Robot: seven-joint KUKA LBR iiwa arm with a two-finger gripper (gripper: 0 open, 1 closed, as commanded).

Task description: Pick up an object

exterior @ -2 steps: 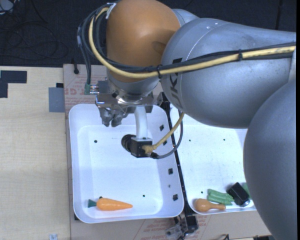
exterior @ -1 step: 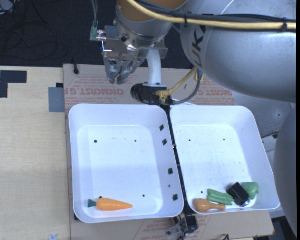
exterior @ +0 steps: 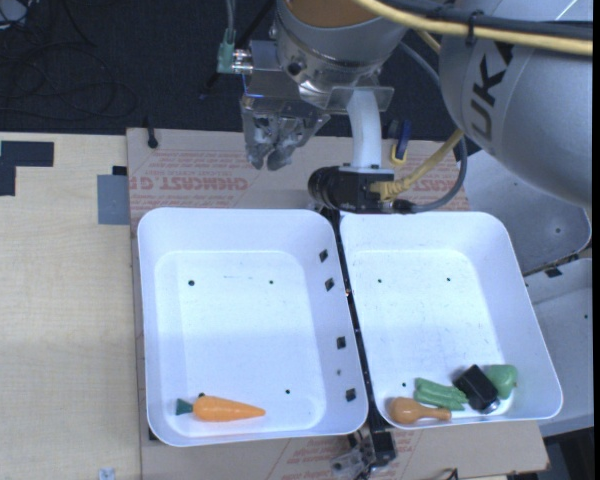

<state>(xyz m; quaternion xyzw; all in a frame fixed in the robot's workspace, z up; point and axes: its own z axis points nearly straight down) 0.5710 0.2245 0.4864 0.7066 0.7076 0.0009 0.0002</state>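
Gripper [exterior: 273, 151] is hanging above the bins' far edge, finger gap we cannot tell, while we are eyeing the smooth orange plastic toy carrot [exterior: 227, 408] lying in the left white bin [exterior: 160, 268], likely light, stiff, slippery, best pinched mid-body.

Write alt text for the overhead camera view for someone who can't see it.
A grey robot arm's pincer hangs above the far edge of two white bins, holding nothing visible. The left bin has an orange carrot at its near edge; the right bin has a green pod, a black block, another green piece and a tan pear-shaped toy clustered in its near corner.
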